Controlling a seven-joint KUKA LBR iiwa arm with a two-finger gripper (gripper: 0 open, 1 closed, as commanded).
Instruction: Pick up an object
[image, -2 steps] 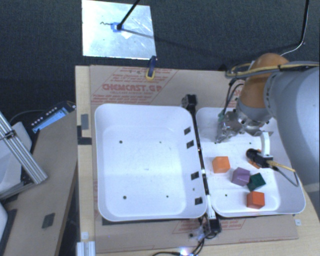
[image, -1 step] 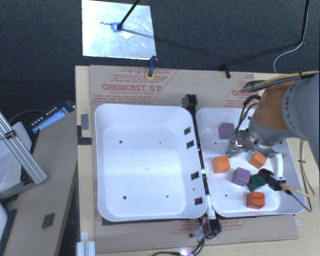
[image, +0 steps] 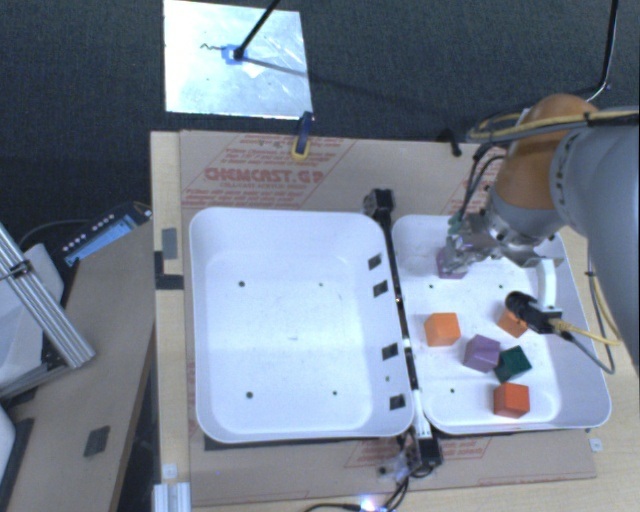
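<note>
- We read "CHEMCAST" in red print on the brown board (image: 250, 160) under both bins, along its far edge. The letters after that word are too blurred to make out. Fainter red print runs along the board's near edge, and we cannot read it.
- The gripper (image: 455, 262) hangs over the right bin (image: 590, 405), near its far left corner. We cannot tell whether it is spread or pressed together, and we see nothing held in it.
- The arm (image: 600, 185) covers the right bin's far right corner.
- An orange block (image: 442, 328) lies near the middle of the right bin, towards its left wall and apart from the gripper.
- A purple block (image: 481, 352) and a green block (image: 514, 362) touch each other just nearer than the orange block.
- A red-orange block (image: 511, 399) sits by the bin's near edge.
- A small orange block (image: 511, 323) lies towards the right wall, partly hidden by robot hardware.
- The left bin (image: 205, 300) lies alongside, and black clips (image: 390, 352) line the seam between the two bins.
- A yellow clamp (image: 300, 148) grips the board's far edge, and a shiny sheet (image: 237, 58) lies beyond it.
</note>
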